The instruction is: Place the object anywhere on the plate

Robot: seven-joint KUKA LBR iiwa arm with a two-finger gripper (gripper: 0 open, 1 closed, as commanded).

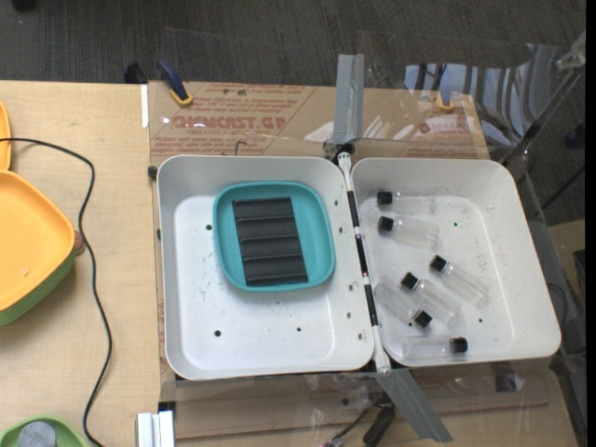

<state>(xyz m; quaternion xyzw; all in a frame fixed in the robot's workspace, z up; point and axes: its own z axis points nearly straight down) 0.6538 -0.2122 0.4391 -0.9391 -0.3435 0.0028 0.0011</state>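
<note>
A teal square plate [321,240] lies in the left bin [186,277], toward its upper middle. A black ribbed rectangular object [269,241] rests flat on the plate's centre. In the right bin [521,250] lie several clear plastic vials with black caps, such as one at the upper left [402,199], one in the middle [456,279] and one near the front edge [433,347].
Orange and green dishes [28,250] are stacked on the wooden table at the far left, with a black cable [93,250] looping beside them. A cardboard sheet [242,119] lies behind the bins. A metal bracket [349,101] stands at the bins' rear joint.
</note>
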